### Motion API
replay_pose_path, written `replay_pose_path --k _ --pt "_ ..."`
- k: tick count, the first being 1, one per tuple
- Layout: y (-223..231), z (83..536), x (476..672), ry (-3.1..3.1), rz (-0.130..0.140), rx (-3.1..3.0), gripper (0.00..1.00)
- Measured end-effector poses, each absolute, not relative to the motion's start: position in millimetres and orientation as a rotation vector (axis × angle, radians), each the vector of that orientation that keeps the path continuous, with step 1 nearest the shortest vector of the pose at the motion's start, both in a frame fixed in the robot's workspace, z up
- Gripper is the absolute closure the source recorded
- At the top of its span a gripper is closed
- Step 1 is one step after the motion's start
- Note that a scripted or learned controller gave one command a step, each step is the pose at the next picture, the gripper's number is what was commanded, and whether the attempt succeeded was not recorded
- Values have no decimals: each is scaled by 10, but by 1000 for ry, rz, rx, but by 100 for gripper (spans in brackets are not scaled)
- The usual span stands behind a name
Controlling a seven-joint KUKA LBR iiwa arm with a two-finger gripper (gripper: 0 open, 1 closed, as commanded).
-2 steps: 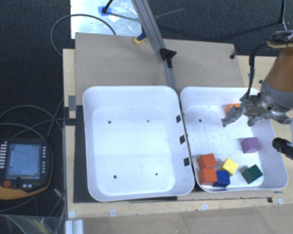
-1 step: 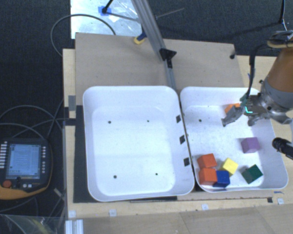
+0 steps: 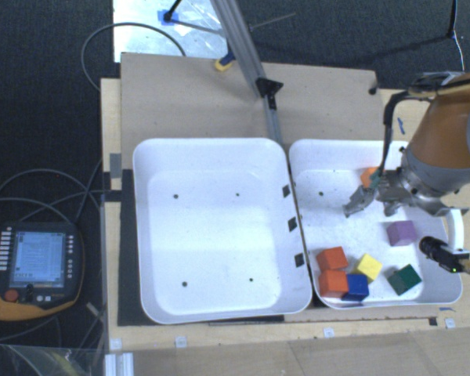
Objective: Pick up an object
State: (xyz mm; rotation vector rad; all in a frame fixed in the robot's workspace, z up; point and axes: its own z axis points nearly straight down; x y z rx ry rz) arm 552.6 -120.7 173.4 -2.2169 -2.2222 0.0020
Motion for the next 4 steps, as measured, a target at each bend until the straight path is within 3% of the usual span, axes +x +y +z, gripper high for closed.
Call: replay_pose_path --k 1,2,3,4 --pt "-1233 1123 5566 -2222 3 -2217 0" --pt "-1233 894 5569 -2223 1 -2218 0" --pt "-1236 1014 5582 -2228 -3 -2218 100" --pt "-1298 1640 5628 -2230 -6 -2222 100"
